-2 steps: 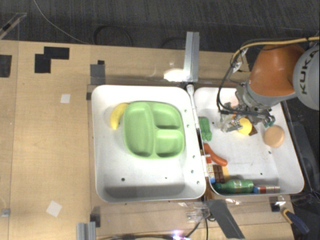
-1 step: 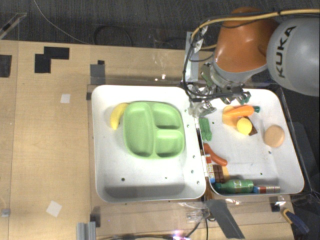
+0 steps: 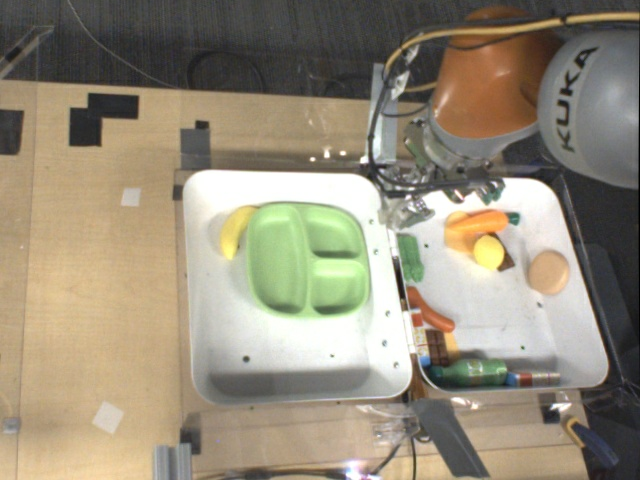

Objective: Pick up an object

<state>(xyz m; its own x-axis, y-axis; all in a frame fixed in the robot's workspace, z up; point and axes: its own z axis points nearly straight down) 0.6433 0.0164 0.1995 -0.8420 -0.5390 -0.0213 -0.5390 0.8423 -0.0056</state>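
Gripper [image 3: 425,200] over right bin's [image 3: 560,353] upper-left corner; I cannot tell its state
Nearest target: orange carrot [image 3: 474,222] just right, probably light, hard, slick plastic; I'd grip it mid-length across the body

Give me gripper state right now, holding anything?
Gripper: over the upper left corner of the right bin; open or shut cannot be told, and no object is seen between its fingers.
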